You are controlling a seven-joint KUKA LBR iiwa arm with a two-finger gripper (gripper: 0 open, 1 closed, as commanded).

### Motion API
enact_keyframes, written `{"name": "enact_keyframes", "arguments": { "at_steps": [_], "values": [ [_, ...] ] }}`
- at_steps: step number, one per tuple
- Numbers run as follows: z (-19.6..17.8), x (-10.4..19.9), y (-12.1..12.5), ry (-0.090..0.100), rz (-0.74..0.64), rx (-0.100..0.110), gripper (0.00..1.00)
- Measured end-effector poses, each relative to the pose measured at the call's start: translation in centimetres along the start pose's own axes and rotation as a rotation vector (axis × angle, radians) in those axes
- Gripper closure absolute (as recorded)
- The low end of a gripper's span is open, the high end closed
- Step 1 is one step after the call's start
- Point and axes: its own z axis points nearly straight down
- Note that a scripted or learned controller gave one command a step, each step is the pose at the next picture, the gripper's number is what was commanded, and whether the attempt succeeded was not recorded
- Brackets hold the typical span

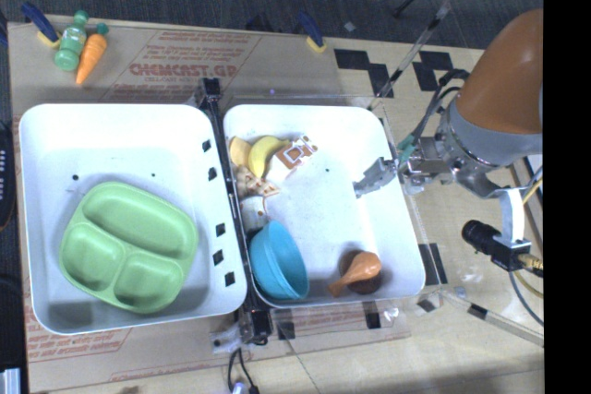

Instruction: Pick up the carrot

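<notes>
glossy white plastic bins, matt green plastic tray, brown cardboard bench.

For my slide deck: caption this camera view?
Gripper over right bin; carrot lies outside, beyond left bin.

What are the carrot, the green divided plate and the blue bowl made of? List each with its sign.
Carrot: likely moulded plastic, a toy; flat uniform orange, smooth.
Green divided plate: plastic, matte; soft moulded compartment ridges.
Blue bowl: plastic probably; thin rim, even colour, faint sheen.
</notes>
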Motion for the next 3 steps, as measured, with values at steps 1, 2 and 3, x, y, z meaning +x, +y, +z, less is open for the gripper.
{"name": "enact_keyframes", "arguments": {
  "at_steps": [1,2,3],
  "values": [
    [7.0,-3.6,-1.7,0.001,0.159,0.006,0.0],
    [19.4,-3.4,-1.6,0.005,-0.239,0.003,0.0],
    [19.8,-0.9,-1.5,0.003,-0.759,0.001,0.0]
  ]
}}
